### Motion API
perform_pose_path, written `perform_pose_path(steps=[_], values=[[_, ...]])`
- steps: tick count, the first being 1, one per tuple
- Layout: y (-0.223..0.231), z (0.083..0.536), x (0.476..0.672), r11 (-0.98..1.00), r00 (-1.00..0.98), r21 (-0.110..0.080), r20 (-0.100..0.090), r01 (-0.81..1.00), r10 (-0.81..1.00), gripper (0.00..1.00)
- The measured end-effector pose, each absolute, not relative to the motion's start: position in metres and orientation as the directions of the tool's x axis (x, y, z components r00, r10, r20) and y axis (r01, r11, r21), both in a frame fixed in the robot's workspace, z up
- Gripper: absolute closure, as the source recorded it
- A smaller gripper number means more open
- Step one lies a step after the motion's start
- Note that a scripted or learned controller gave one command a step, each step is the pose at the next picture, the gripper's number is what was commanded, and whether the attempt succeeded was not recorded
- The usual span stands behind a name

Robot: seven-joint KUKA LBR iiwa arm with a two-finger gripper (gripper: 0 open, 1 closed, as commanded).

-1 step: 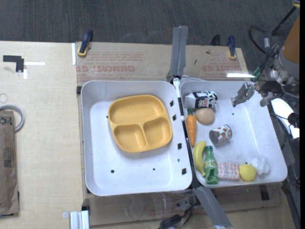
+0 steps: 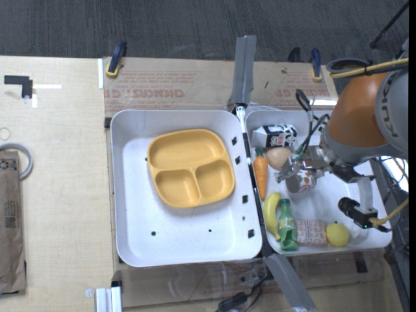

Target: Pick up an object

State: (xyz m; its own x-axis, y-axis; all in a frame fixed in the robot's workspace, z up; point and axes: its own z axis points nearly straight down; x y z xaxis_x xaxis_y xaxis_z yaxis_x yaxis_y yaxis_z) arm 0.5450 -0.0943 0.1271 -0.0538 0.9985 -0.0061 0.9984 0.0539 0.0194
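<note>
**Objects, right bin**

Right bin point(image 2: 383, 238) holds: orange carrot point(image 2: 260, 174) lying lengthwise along left wall; tan egg-like ball point(image 2: 278, 156) just right of its top; black-and-white carton point(image 2: 280, 136) at far end; yellow banana point(image 2: 272, 213) curved, touching green bottle point(image 2: 286, 224); flat snack packet point(image 2: 311, 232); yellow lemon point(image 2: 337, 234) near front right.

Tray point(image 2: 191, 168) in left bin point(image 2: 130, 194); carrot point(image 2: 260, 173), banana point(image 2: 271, 213), bottle point(image 2: 286, 225), lemon point(image 2: 337, 234) in right bin point(image 2: 380, 236).
</note>
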Motion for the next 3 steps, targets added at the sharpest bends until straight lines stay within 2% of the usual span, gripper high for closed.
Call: perform_pose_path(steps=[1,2,3], values=[[-0.116,0.098,0.564,-0.131,0.131,0.012,0.001,0.991,0.991,0.00],[-0.118,0.107,0.563,-0.135,0.135,0.012,0.001,0.991,0.991,1.00],[-0.118,0.116,0.563,-0.138,0.138,0.011,0.000,0.990,0.990,1.00]])
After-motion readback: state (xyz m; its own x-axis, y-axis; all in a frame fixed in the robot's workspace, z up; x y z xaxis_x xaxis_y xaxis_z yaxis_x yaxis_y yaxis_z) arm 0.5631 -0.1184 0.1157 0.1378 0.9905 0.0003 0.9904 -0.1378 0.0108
